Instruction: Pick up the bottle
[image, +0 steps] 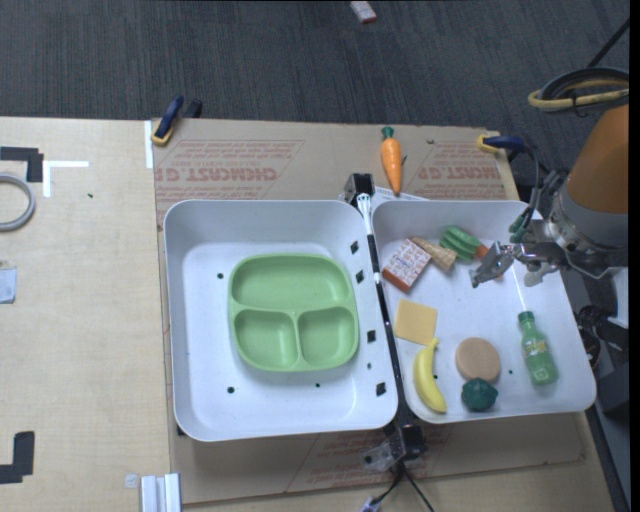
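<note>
Bottle (537, 349) | green, slim, clear plastic | lying in right bin (570, 400)

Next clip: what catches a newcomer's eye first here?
The green divided plate in the middle of the left bin. Then the right bin, scattered with toy food, with a green bottle lying near its right wall. The gripper hangs above that bin's far part, apart from the bottle.

Robotics lab bench, cardboard sheet (300, 160) clamped down, two white bins (190, 330), toy food
</note>
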